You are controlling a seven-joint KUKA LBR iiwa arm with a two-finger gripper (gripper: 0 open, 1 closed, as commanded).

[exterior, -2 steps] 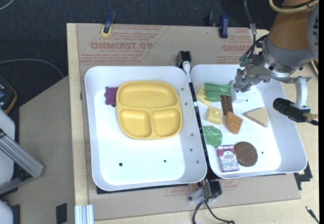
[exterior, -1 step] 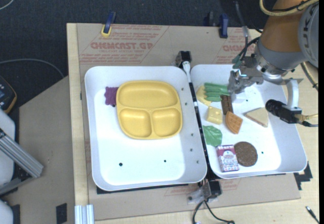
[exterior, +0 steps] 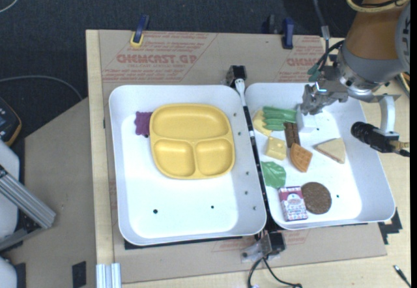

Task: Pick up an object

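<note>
My gripper (exterior: 311, 106) hangs over the back of the right bin (exterior: 371, 208), just right of a green bean pod (exterior: 279, 115). Nothing shows between its fingers. Below it lie a dark brown bar (exterior: 291, 132), a waffle piece (exterior: 300, 158), a cheese cube (exterior: 275, 148) and a pale yellow piece (exterior: 262, 124). A bread wedge (exterior: 331, 149) rests to the right. A green leaf (exterior: 274, 173), a brown round cookie (exterior: 316, 197) and a small red box (exterior: 293, 204) sit near the front.
The left bin (exterior: 130, 202) holds a yellow divided plate (exterior: 192, 139) with a purple piece (exterior: 142, 122) at its left edge. A raised rim divides the two bins. Clamps stand at the board's back edge.
</note>
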